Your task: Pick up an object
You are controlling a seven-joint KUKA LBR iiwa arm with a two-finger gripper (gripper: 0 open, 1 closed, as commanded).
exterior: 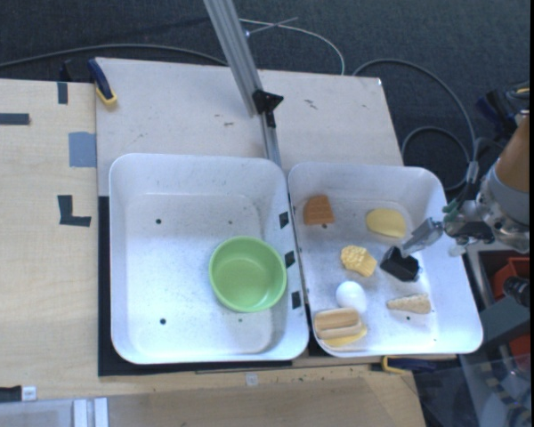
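Observation:
My gripper (460, 228) hangs over the right rim of the right bin (445, 327), on the grey arm that reaches in from the right. Several toy foods lie in that bin. A yellow oval piece (386, 222) lies closest to the gripper, to its left. A yellow corn-like piece (359, 261) is in the middle and a brown bread piece (318, 210) sits at the back left. A white egg (350, 296), a hot dog (340, 325) and a pale wedge (409, 305) lie toward the front. Nothing shows between the fingers.
The left bin (142, 238) holds a green bowl (246, 274) near its front right. A metal pole (236, 43) slants down to the divide between the bins. Cables lie on the dark floor behind and to the right.

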